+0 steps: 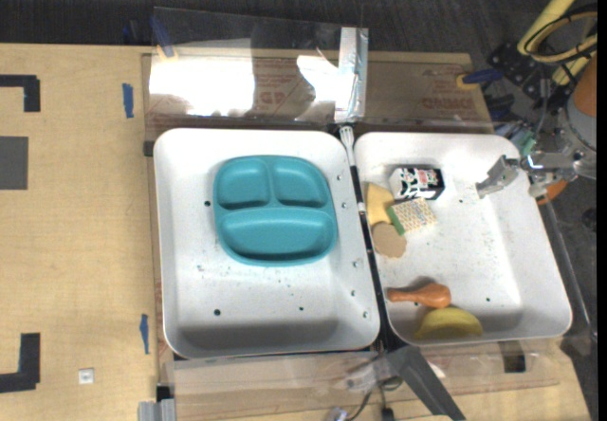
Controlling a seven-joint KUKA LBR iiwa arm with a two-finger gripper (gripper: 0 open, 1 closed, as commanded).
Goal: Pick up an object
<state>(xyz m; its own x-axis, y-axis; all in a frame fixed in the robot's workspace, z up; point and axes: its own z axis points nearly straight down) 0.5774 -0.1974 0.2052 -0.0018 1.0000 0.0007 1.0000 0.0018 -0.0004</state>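
The arm (580, 111) is cut off at the right edge, and the black-and-white box's (418, 182) print is too small to read.

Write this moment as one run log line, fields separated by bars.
stage: approach | tool: above right bin, upper right | held: nothing seen | nearest: black-and-white box | left bin: teal tray

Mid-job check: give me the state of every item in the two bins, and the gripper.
Teal divided plate: upright, flat in left bin.
Black-and-white box: lying in right bin.
Checkered block: resting beside tan pieces.
Orange gourd-shaped toy: on its side.
Yellow banana toy: lying at front wall.
Gripper: above right bin, holding nothing visible.
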